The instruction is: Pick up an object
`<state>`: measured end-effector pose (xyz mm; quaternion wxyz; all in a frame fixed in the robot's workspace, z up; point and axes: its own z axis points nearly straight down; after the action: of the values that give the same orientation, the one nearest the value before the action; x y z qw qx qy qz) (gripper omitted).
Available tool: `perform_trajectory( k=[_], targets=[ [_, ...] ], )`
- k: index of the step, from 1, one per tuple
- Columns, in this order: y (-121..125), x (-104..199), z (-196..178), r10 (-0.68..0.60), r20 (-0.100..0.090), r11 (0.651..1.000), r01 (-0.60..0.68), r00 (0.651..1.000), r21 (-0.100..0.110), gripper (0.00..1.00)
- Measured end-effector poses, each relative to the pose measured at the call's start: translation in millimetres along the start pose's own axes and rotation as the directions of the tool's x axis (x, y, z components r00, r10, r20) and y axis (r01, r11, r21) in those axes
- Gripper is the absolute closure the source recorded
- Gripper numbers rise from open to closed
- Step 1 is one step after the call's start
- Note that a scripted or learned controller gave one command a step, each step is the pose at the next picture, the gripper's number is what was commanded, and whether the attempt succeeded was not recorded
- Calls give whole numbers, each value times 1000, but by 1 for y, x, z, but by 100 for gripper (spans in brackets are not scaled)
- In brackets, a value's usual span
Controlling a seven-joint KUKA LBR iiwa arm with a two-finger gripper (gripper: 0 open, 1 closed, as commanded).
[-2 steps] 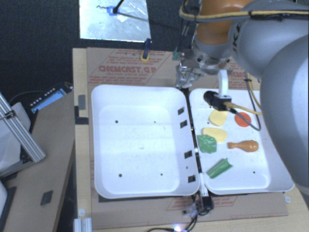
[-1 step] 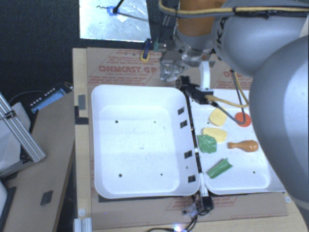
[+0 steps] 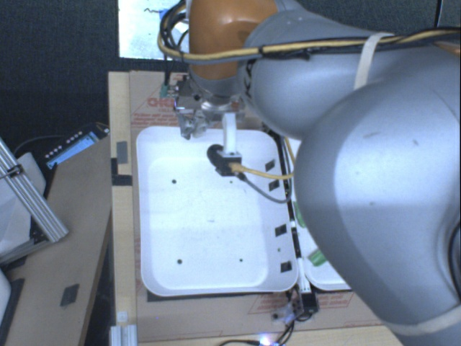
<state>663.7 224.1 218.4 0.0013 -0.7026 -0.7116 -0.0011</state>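
**A:** Dark wall behind, with a bright white panel [image 3: 144,20] at top left. The wood-coloured surface [image 3: 79,215] carries a cardboard sheet [image 3: 155,107] with red print, and both bins sit on it.

**B:** Bins?

**A:** The left bin [image 3: 155,265] is in full view: white floor, a few small dark dots [image 3: 174,182]. The right bin [image 3: 324,280] shows only its near left corner, because the arm [image 3: 374,157] covers the rest. A row of black clips [image 3: 282,231] runs along the seam between the two.

**B:** Claw position?

**A:** The claw [image 3: 191,130] is at the far rim of the left bin, towards its left half, pointing down. The orange band [image 3: 227,20] is right above it. I can't tell whether it touches the rim or hangs just over it.

**B:** Spread or pinching?

**A:** Cannot tell. It's small, grey and partly lost against the wrist.

**B:** The object to pick?

**A:** Can't say where it is. A pale green sliver [image 3: 299,218] shows in the right bin, tight against the arm's edge, but it's too little to name. It's well apart from the claw.

**B:** Anything off the bins?

**A:** An aluminium rail [image 3: 32,204] lies slanted at the left edge. A blue-and-black strip [image 3: 72,146] lies beyond it, and a small dark square [image 3: 70,294] sits on the surface near the front.
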Motion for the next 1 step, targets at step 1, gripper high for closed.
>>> perform_trajectory(
  k=[1],
  targets=[
    [5, 11, -24, 7, 2, 1000, -7, 1000, -3, 100]
  ],
)
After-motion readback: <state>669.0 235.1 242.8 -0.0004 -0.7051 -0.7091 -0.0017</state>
